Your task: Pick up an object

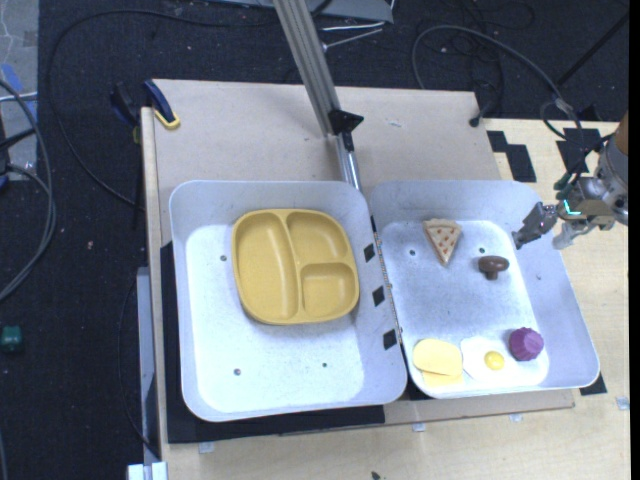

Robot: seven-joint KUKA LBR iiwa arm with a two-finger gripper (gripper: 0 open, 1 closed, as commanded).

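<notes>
- Camera view, layout: two white bins lay side by side on the bench. The left bin [200, 368] held a yellow divided plate [296, 265]. The right bin [570, 313] held the candidate objects: a pizza slice [442, 239] toward the back, a small brown piece [492, 265] just beside it, a yellow slab [439, 358], a fried egg [489, 359] and a purple piece [526, 344] in a row along the front wall.
- Camera view, gripper: the gripper [550, 226] hung over the right bin's back right rim, fingers spread apart, with nothing between them. It was well apart from every object and looked raised above the bin floor.
- Step, as judged: approach phase; no object yet chosen by contact, nothing lifted.
- Next move, as judged: travel inward over the bin, centre over one item, descend with the fingers straddling it, then close. The brown piece was nearest. The egg and slab looked flat and touched each other, so likely poor targets; the purple piece looked rounder but sat close to the front wall.
- Hard to make out: most of the arm was cut off at the frame's right side; finger tips were small and dark, so exact opening width and height above the bin stayed uncertain. What the brown piece was could not be told.
</notes>
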